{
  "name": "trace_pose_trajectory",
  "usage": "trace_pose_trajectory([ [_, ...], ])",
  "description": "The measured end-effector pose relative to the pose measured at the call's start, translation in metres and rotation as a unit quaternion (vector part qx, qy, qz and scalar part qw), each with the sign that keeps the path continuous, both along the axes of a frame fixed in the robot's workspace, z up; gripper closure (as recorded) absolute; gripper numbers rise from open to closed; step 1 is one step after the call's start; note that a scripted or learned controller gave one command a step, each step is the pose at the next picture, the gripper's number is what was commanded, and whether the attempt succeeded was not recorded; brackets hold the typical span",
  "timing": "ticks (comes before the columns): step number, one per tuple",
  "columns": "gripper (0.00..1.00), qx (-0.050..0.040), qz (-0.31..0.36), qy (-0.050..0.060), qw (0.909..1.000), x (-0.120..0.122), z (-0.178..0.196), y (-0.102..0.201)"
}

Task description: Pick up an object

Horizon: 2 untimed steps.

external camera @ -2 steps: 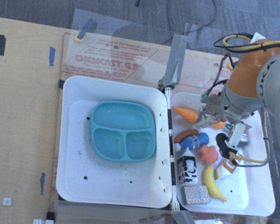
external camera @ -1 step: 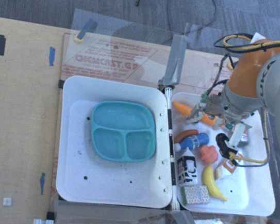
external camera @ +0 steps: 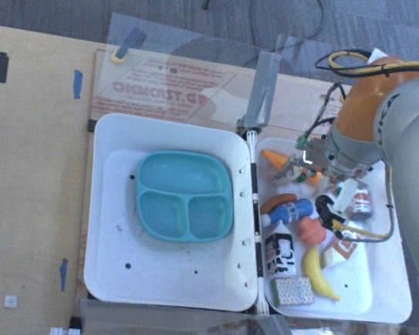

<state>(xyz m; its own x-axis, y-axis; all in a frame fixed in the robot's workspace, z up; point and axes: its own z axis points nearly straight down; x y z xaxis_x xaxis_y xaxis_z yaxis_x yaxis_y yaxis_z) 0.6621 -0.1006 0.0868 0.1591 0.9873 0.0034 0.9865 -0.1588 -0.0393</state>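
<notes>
Item: toy carrot point(external camera: 275, 158), orange, tapered, lying in the right bin point(external camera: 388, 306) near its upper left corner, just beside the gripper point(external camera: 307, 169); probably light, stiff, smooth plastic; best taken across its thick middle. Tool state: cannot be told, the wrist hiding it.

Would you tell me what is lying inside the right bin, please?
The right bin holds a banana, a carrot, a blue bottle, a pink item and a black-and-white carton. The arm covers whatever lies at the bin's far right.
</notes>
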Motion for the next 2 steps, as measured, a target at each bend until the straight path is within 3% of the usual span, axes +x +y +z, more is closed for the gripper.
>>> trace_pose_trajectory([
  [1,1.00,-0.0016,0.001,-0.001,1.0000,0.001,0.009,0.001],
  [2,1.00,-0.0038,0.019,-0.013,0.9997,0.002,0.029,0.003],
])
